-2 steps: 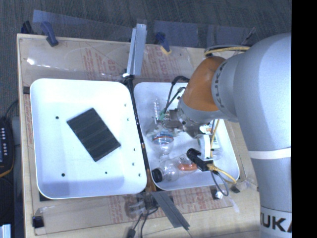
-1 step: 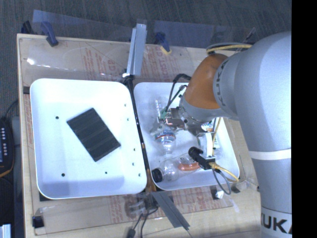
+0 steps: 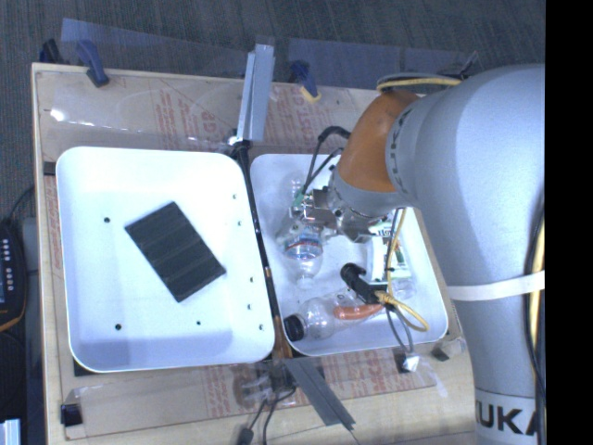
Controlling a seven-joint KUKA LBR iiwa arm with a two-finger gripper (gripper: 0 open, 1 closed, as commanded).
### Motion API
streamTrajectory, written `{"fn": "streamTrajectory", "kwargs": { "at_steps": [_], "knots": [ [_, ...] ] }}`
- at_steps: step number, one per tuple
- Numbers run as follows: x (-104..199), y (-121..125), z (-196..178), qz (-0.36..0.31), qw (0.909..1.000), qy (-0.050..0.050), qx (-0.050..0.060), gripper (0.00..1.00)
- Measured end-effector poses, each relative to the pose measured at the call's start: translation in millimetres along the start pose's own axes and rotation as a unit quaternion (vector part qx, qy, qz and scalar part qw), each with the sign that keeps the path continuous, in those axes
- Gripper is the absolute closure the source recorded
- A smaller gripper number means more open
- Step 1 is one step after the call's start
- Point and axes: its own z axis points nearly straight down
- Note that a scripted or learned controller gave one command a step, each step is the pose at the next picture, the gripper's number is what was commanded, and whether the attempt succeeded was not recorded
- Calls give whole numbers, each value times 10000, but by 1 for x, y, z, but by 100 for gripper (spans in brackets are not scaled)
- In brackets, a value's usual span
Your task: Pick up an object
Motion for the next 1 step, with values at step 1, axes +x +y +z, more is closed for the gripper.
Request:
{"fn": "streamTrajectory", "kwargs": {
  "at_steps": [1],
  "knots": [
    [64,52,-97,-4,9999,-56,132,100]
  ]
}}
